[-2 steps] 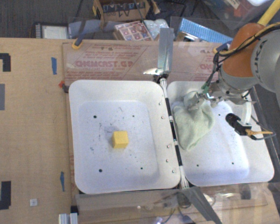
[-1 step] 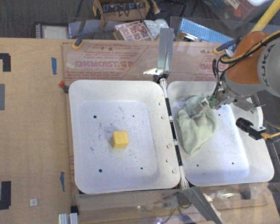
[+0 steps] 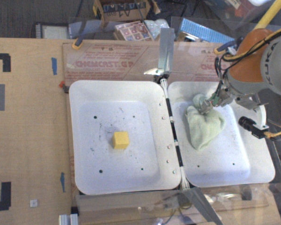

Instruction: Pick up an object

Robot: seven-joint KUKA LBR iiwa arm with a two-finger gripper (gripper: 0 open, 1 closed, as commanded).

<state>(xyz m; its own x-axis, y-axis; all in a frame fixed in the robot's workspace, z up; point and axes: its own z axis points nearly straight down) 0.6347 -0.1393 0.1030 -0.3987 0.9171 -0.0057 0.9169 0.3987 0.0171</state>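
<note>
Cloth [image 3: 203,125], pale green and crumpled, lies in the right bin [image 3: 253,165], right of the frame's centre. The gripper [image 3: 207,105] is down at the cloth's upper edge, touching a raised bunch of fabric; whether the jaws are clenched on it I cannot tell. A yellow block [image 3: 121,140] sits alone near the middle of the left bin [image 3: 84,107], well apart from the cloth.

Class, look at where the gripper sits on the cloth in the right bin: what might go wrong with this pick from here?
1. The gripper meets only the top edge of the pale green cloth, so the limp fabric may slip free.
2. The yellow block lies in the left bin, untouched if this try fails.
</note>
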